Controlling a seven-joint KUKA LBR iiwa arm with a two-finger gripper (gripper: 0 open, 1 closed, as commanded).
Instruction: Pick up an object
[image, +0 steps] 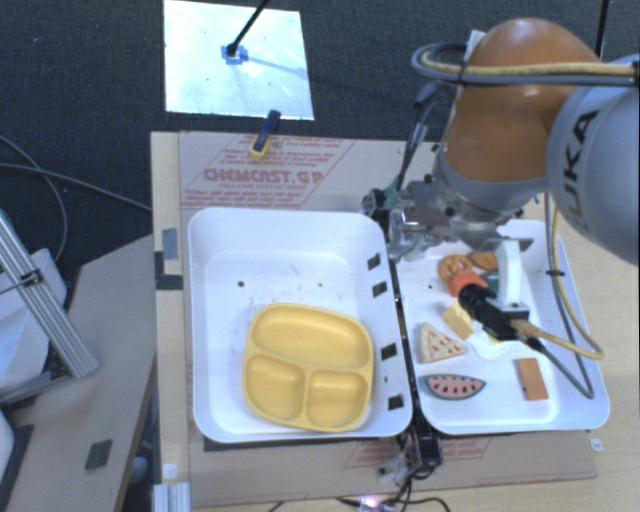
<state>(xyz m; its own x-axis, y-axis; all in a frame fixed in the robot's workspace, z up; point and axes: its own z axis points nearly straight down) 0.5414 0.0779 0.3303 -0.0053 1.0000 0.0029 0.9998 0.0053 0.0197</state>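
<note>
- The gripper (408, 232) hung over the far left corner of the right bin (562, 402), well behind the watermelon slice (455, 386) and a little to the view's left of it.
- Whether the gripper was spread or pressed together could not be told, since the wrist and the orange band covered it from above.
- Nothing could be seen held in it.
- The things to pick from all lay in the right bin, and the toy watermelon slice lay flat near the front wall.
- A tan triangular wedge (438, 343) lay just behind the watermelon slice, close to it but apart.
- A small pale yellow cheese block (458, 320) sat behind the watermelon slice, just past the wedge and near its far corner.
- Two brown-orange round pieces (456, 267) lay further behind the watermelon slice, close under the wrist.
- A flat brown rectangular block (532, 379) lay to the view's right of the watermelon slice, level with it and apart from it.
- A yellow divided plate (310, 365) sat in the left bin (290, 260), to the view's left of the watermelon slice and across the two bins' meeting walls.
- Both bins rested on a cardboard sheet (265, 175) with red lettering, which showed far behind the watermelon slice.
</note>
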